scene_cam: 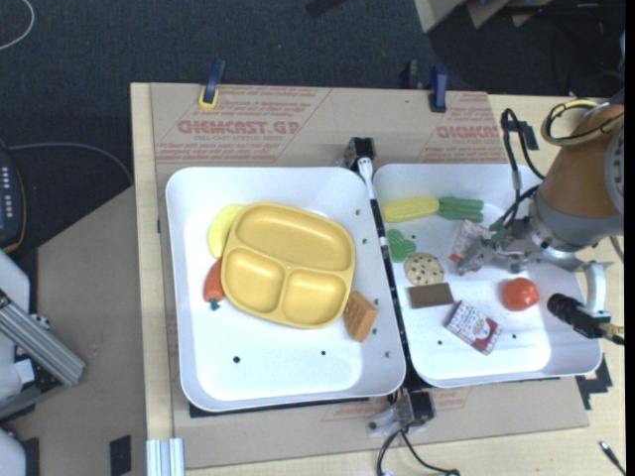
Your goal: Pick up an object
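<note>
- Reaching in from the right, the claw hangs low over the right bin, its metal fingertips beside a small crumpled pink-and-white packet; whether the fingers are apart or together cannot be told, and nothing is seen between them.
- Landmark: the red tomato lies in the right bin just below and right of the claw, apart from it.
- Left of the tomato sits a brown chocolate bar, with a round cookie just above that bar.
- Below and left of the tomato lies a red-and-white box, tilted.
- Well above and left of the tomato, a yellow corn cob lies end to end with a green bean pod; a green leafy piece rests below the corn.
- Far left of the tomato, the left bin carries a yellow divided tray, which overlaps a yellow banana and a red-orange pepper at its left edge.
- A brown bread slice leans by the tray's lower right corner.
- Both bins rest on the desk.
</note>
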Controlling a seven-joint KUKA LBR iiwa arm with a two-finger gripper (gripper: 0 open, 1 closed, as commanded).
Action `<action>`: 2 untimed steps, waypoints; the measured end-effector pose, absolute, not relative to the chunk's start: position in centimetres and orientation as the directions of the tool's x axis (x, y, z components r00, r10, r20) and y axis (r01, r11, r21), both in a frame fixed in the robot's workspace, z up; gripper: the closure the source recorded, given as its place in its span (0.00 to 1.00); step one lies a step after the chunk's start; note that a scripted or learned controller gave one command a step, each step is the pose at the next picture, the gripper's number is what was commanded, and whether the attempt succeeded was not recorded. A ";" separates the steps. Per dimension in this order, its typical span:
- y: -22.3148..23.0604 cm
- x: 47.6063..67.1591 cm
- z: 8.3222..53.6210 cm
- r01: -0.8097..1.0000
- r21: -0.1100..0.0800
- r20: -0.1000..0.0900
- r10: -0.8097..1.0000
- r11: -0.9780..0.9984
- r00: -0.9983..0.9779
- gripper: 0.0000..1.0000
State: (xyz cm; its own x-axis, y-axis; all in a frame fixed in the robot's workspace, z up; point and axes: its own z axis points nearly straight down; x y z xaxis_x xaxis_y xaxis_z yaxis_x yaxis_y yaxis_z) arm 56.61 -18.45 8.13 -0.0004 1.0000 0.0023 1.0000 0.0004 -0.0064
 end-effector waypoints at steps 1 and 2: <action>-18.6 56.8 9.6 1.000 0.001 -0.001 1.000 -0.001 0.001 1.00; -18.7 56.3 15.8 1.000 0.006 -0.003 1.000 -0.001 0.001 1.00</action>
